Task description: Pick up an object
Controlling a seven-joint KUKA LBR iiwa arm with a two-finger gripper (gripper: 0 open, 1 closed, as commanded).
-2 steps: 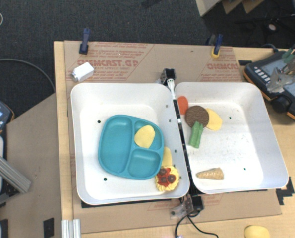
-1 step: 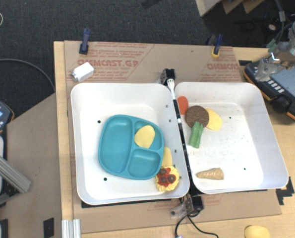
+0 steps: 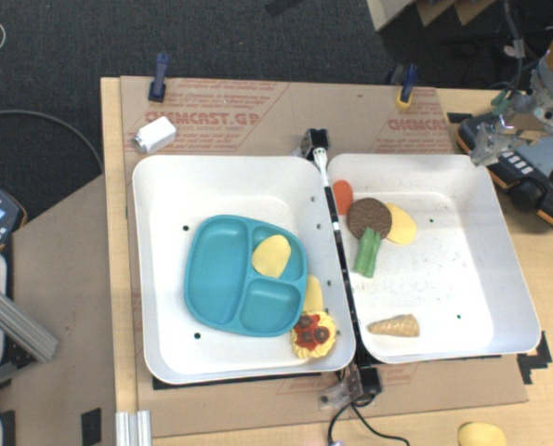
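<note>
Green veggie stick looks like my easiest grab, so that's the target. It lies in the right bin, close to the divider side, its top end tucked against the brown round cookie-looking thing. Long axis runs roughly toward and away from the camera, tilted slightly. My claw hangs over that bin's far right corner, so the stick is well off to its left and nearer the camera. Can't tell how wide the claw is.

One fixed camera — overhead, slanted, both bins.
</note>
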